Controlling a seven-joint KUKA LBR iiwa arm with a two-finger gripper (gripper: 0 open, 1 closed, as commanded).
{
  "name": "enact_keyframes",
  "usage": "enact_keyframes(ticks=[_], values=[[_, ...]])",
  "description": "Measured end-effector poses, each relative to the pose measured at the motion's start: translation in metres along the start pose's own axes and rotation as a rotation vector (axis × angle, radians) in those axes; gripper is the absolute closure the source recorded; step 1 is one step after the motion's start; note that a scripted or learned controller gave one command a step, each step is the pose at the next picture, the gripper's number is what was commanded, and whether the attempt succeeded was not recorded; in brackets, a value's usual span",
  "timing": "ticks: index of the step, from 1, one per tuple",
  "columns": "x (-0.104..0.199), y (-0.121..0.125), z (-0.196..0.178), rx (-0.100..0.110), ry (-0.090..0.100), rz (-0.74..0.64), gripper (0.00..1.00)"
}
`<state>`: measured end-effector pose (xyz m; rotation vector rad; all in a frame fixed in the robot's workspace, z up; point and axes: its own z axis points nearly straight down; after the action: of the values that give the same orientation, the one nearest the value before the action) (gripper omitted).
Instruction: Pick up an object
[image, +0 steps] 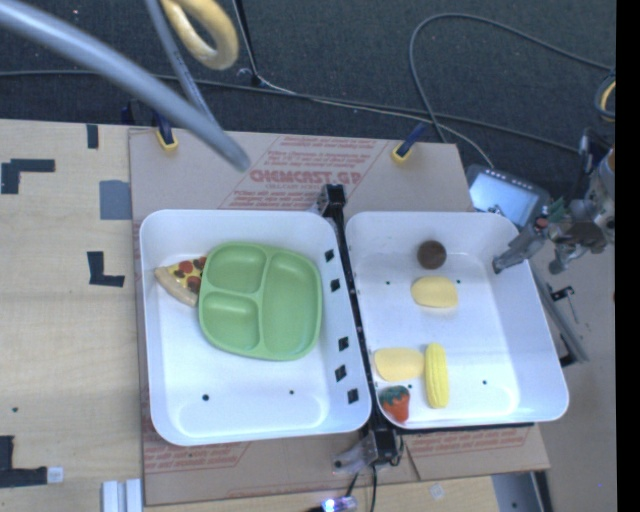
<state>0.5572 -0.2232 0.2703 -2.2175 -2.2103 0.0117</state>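
Note:
The right bin (500, 330) holds a small brown ball (431, 254), a pale yellow oval piece (434, 293), a yellow block (398, 364), a corn cob (437, 375) and a red strawberry-like piece (397, 403). In the left bin (240, 410) a green divided plate (262, 300) lies partly over a pizza slice (180, 279). My gripper (525, 264) hangs at the right bin's far right rim, away from all the objects. It is open, with nothing between its fingers.
A black divider (345, 330) runs between the two bins. Cables (450, 110) cross the dark floor behind the bench. A grey bar (150, 85) slants over the upper left. A small blue-lit device (505, 195) sits beyond the right bin's far corner.

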Motion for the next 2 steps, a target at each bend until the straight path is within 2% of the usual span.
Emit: enact_keyframes(ticks=[1, 2], values=[[0.001, 0.002, -0.007, -0.012, -0.003, -0.004, 0.00], [0.011, 0.002, 0.047, -0.007, -0.001, -0.004, 0.00]])
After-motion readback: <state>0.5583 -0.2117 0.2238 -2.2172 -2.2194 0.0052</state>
